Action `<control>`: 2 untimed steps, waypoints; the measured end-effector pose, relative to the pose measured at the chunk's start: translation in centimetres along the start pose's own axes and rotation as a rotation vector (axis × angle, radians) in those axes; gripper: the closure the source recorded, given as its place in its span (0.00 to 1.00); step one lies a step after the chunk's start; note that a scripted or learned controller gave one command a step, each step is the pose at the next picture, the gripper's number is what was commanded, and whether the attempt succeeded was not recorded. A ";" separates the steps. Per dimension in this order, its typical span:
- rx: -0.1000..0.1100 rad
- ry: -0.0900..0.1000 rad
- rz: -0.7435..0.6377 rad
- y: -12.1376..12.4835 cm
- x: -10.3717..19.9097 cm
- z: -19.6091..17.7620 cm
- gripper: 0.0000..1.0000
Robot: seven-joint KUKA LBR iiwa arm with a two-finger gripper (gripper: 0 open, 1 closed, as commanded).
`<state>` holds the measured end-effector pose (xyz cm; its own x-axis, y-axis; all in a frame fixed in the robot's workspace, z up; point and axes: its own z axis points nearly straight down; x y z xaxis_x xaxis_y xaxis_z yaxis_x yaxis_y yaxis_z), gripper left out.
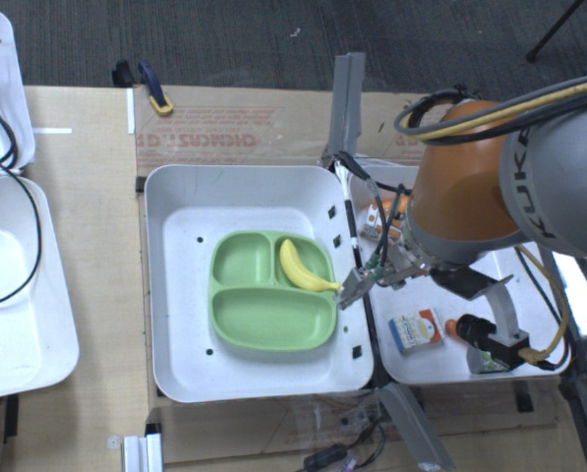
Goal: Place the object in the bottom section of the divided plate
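Two white bins sit side by side under my camera. The left bin (pixel 160 264) holds the green divided plate (pixel 273 324), which has two small compartments along its top and one wide one across its bottom. The banana (pixel 298 266) lies in the upper right compartment, slanting from upper left down to lower right. Its lower end reaches the plate's right rim, about where the divider meets it. It is not in the bottom section.

My gripper (pixel 354 288) is low over the wall shared by the two bins, just beside the plate's right rim and very near the banana's lower end. From this angle I cannot tell whether the tool is wide or narrow, nor whether it touches the fruit. I see nothing held in it. The arm (pixel 470 195) reaches in from the right and covers much of the right bin (pixel 421 374) with its orange band.

In that right bin a small blue, white and orange carton (pixel 414 330) lies flat near the front. A small orange-and-white item (pixel 373 216) sits partly hidden at the back, too hidden for me to name.

On the bench beyond the bins I see a blue-and-yellow clamp (pixel 153 88). At the far left, a black cable (pixel 18 155) loops over another white tray (pixel 47 342).
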<state>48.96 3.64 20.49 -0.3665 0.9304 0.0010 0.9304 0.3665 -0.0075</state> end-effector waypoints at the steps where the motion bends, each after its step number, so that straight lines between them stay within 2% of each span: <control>1: 0.007 0.000 0.004 0.0 -0.2 -0.5 1.00; 2: 0.001 0.000 -0.026 -0.3 2.5 1.7 1.00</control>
<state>47.80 5.85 18.77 -0.3903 0.9207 0.0011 0.9207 0.3903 -0.0086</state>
